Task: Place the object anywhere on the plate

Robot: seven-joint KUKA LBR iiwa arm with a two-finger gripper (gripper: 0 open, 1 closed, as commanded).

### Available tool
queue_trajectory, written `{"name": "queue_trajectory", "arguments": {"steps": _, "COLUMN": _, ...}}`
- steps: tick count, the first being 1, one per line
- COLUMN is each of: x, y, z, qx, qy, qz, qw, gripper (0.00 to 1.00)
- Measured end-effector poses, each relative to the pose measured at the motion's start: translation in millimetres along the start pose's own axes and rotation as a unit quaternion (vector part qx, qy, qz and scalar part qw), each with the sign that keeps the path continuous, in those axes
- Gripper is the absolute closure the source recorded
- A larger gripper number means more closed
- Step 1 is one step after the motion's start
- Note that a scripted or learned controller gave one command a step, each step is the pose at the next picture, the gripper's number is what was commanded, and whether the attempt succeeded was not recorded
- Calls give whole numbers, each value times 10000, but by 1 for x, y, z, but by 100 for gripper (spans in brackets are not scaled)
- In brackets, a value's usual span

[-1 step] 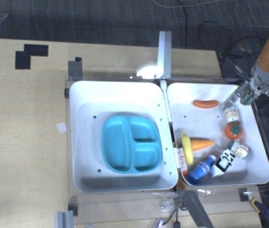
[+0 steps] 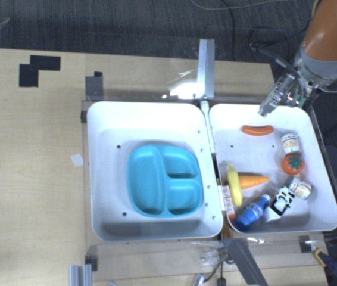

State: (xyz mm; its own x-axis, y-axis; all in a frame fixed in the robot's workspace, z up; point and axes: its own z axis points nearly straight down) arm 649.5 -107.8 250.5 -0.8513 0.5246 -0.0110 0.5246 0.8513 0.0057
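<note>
Orange-banded grey arm (image 2: 330,37), metallic gripper (image 2: 270,109)

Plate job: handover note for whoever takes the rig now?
Pincer: above the far rim of the right bin, nothing seen between its fingers.
Blue plate: in the left bin, nothing on it.
Objects in the right bin: hot dog, tomato, carrot, banana, blue bottle, two small jars.
Done: nothing placed.
Left: pick one object, set it on the plate.

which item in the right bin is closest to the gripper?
The orange-red sausage, lying just below the gripper at the bin's far edge; the jars, tomato and carrot sit farther away.
</note>
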Motion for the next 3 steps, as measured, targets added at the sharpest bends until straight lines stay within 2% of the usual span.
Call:
{"name": "queue_trajectory", "arguments": {"steps": 1, "x": 99, "y": 19, "z": -9, "qx": 3, "qy": 16, "qz": 201, "qw": 9998, "gripper": 100}}
{"name": "queue_trajectory", "arguments": {"steps": 2, "x": 133, "y": 76, "z": -10, "qx": -8, "qy": 19, "qz": -2248, "qw": 9744, "gripper": 100}}
{"name": "queue_trajectory", "arguments": {"steps": 3, "x": 233, "y": 68, "z": 32, "qx": 3, "qy": 40, "qz": -1537, "qw": 9881, "gripper": 100}}
